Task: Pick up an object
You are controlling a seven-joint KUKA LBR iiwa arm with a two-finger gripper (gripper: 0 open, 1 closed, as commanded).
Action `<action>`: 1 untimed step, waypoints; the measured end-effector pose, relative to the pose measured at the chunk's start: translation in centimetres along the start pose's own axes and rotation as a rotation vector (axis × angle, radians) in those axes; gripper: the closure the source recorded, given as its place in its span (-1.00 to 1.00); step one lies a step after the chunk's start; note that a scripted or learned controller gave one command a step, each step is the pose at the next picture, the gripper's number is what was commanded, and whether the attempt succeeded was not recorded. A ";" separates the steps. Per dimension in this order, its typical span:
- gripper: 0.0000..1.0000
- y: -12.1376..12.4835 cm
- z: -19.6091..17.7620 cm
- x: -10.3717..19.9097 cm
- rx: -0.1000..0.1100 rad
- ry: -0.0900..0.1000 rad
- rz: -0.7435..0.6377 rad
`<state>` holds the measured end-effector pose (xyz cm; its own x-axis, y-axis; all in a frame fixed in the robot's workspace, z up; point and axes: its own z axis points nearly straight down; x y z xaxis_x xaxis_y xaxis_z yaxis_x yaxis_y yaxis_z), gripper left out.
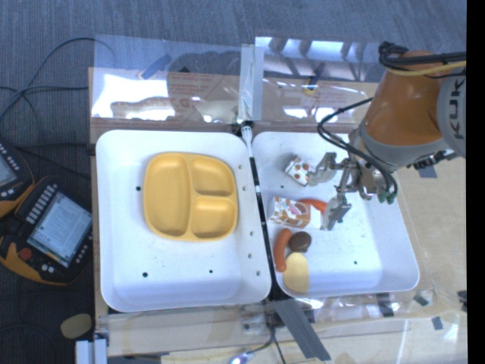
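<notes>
My gripper [330, 191] hangs over the right bin [379, 264], fingers spread open with nothing between them. One finger [324, 165] points toward a small red-and-white packet [298, 171]. The other finger [336, 212] sits just right of a thin orange-red carrot [314, 204] and a printed snack wrapper [289, 213]. Nearer the front of the bin lie an orange sausage [282, 249], a dark brown round piece [300, 242] and a pale yellow item [296, 272].
A yellow divided plate [189, 196] lies in the left bin [129, 279]. The centre wall [258, 203] between the bins runs just left of the items. The teach pendant [47, 230] and cables lie off the bench at far left.
</notes>
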<state>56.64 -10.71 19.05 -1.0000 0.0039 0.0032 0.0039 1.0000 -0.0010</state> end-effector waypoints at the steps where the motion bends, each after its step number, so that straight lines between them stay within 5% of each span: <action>1: -1.00 0.2 8.1 3.0 0.000 -0.002 0.102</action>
<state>53.64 -10.50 11.00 -0.9944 0.1058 0.0010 0.1058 0.9944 -0.0008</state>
